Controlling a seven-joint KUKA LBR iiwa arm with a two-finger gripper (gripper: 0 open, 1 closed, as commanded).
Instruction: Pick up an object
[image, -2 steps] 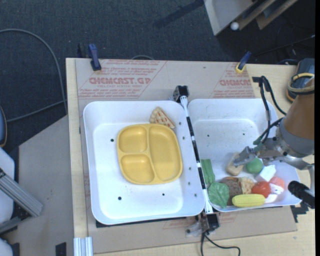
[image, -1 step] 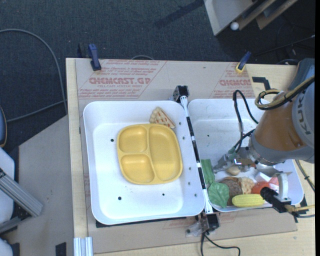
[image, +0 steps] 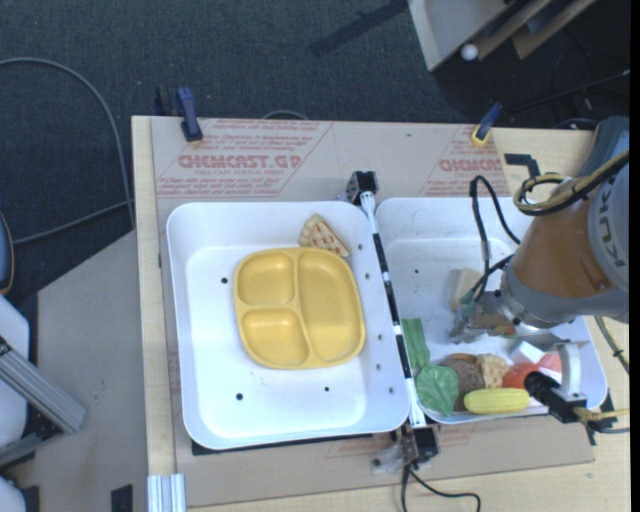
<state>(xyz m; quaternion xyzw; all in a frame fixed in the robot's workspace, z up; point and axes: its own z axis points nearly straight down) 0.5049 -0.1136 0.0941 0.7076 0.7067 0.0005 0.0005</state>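
Pincer (image: 470, 322) low in the right bin (image: 430, 225), just above the toy food heap at its near edge: corn (image: 497, 401), green leaf (image: 436, 388), brown piece (image: 463, 368). Can't tell its state. Yellow tray (image: 298, 305) sits in the left bin (image: 200, 330), clear of the job.

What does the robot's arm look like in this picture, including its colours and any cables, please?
The arm is bulky and rounded, grey at its upper part with a broad orange band above a grey wrist. Black cables loop along its side, beside a yellow-and-black coil near the top. The gripper is a small, dark metallic assembly.
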